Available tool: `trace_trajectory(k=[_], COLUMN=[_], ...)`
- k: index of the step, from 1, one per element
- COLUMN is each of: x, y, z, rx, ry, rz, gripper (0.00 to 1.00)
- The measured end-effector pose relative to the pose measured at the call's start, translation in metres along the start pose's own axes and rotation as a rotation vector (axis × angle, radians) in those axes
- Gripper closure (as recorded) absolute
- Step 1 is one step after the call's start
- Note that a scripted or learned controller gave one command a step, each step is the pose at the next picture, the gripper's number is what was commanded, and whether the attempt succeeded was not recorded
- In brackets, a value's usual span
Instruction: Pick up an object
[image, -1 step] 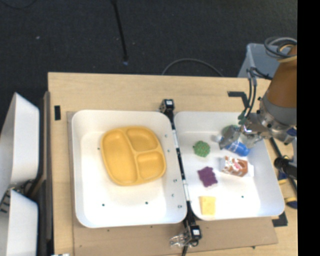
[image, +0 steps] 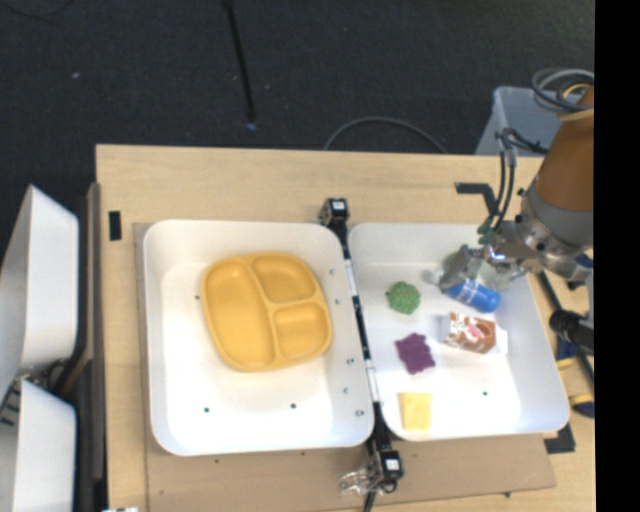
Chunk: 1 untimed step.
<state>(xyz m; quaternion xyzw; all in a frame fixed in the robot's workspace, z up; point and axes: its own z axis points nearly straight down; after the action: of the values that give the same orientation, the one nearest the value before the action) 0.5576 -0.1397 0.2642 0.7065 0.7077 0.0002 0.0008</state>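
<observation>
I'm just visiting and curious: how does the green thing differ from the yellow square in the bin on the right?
The green object is roundish and bumpy; the yellow square is flat with straight edges. The green object lies in the bin's middle stretch, nearer the gripper; the yellow square lies by the near rim, farther from it. The yellow square looks slightly larger. Both lie loose in the right bin, near its left side, untouched.

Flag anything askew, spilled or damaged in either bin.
Nothing stands out. The yellow divided plate lies flat in the left bin; the right bin holds loose small items, none spilled. The gripper is by a blue object.
</observation>
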Motion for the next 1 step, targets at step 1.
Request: trace_trajectory(k=[1], x=[-0.0108], y=[-0.0043], z=[0.0508], rx=[0.005], ry=[0.000], rz=[0.003], gripper=[0.00])
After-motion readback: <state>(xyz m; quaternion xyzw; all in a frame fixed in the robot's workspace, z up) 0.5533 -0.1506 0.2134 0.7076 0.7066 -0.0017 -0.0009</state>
